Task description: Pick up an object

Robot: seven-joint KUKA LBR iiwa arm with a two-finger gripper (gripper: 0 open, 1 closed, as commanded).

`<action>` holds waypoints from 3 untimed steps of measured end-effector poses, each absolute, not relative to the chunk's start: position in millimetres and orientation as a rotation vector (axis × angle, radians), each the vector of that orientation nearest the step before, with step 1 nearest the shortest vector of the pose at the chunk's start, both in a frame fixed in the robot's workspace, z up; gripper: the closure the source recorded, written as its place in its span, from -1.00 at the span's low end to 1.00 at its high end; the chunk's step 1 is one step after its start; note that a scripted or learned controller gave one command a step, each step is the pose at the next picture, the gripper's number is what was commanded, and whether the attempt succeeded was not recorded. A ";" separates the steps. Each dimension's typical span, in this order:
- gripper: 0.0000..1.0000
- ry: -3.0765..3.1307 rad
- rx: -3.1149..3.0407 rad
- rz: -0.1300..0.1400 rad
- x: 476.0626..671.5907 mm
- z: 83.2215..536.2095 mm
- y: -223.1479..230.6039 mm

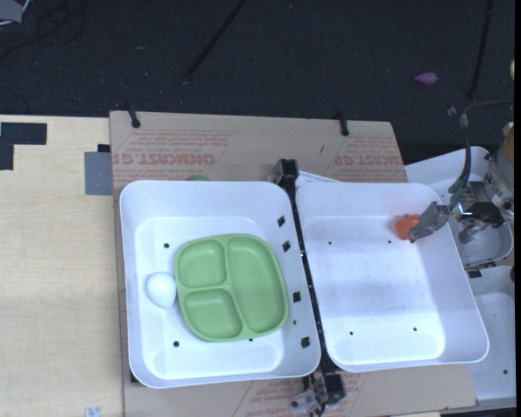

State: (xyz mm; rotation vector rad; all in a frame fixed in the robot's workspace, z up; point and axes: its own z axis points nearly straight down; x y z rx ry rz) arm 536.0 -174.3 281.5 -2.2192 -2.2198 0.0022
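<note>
A small orange object [405, 225] lies in the right bin [391, 337] near its far right corner. My gripper [434, 220] reaches in over the bin's right rim and sits right beside the orange object, on its right, low over the bin floor. Whether it touches the object is hard to tell. In the left bin [148, 354] lie a green divided plate [230, 286] and a white egg-shaped object [161, 289], which rests against the plate's left edge.
A black divider with clips [300, 268] runs between the two bins. Both bins stand on a cardboard sheet [243, 150] on the wooden bench. Cables and the arm's wrist [484, 207] crowd the right bin's right rim.
</note>
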 end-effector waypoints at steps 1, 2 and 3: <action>-1.00 -2.217 -2.217 0.006 529.4 235.1 -169.5; -1.00 -2.216 -2.216 0.006 522.7 173.3 -165.0; -1.00 -2.215 -2.217 0.005 516.0 125.1 -170.9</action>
